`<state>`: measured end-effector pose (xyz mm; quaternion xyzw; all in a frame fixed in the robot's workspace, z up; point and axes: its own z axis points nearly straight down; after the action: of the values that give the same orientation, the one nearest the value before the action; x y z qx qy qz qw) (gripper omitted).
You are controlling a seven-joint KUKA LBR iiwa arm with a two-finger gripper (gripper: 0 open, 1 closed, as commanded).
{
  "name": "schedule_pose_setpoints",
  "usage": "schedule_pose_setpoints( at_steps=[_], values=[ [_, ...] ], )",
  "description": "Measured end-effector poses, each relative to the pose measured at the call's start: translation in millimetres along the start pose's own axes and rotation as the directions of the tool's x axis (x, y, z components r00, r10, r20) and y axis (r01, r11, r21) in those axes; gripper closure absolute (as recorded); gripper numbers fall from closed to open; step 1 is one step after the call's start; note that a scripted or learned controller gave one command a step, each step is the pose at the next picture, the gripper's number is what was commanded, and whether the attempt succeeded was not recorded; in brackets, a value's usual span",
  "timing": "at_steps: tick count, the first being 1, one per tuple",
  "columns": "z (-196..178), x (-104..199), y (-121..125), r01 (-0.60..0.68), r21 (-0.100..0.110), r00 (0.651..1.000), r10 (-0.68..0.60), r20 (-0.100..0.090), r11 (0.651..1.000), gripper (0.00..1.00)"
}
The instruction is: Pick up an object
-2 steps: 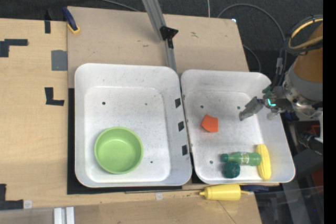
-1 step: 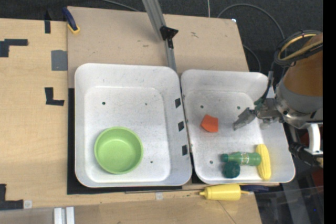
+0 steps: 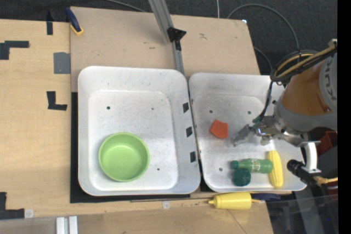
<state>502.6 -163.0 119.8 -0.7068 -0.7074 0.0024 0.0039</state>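
In the right bin [image 3: 230, 87] lie an orange-red block [image 3: 219, 129], a green bottle with a dark teal cap [image 3: 249, 167] and a yellow corn-like piece [image 3: 275, 167]. The gripper [image 3: 245, 133] hangs low over the bin's right half, to the right of the orange-red block and above the bottle, its fingers [image 3: 239, 137] pointing left. The fingers stand apart with nothing between them. A green bowl [image 3: 124, 156] sits in the left bin [image 3: 131, 79] at its near left.
A yellow bottle-shaped object [image 3: 232, 201] lies on the bench just outside the right bin's near rim. A grey pole [image 3: 159, 3] slants in from the top to the gap between the bins. Cables loop behind the right bin.
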Motion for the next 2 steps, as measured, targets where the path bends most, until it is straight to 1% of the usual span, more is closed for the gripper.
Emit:
schedule_pose_setpoints(
  at_steps=[1, 2],
  values=[
    [31.4, 0.0, 0.3, 0.0, -0.008, 1.0, 0.0, 0.003, 1.0, 0.0],
    [20.7, 0.6, 0.1, 0.001, -0.007, 1.0, -0.001, 0.002, 1.0, 1.0]
  ],
)
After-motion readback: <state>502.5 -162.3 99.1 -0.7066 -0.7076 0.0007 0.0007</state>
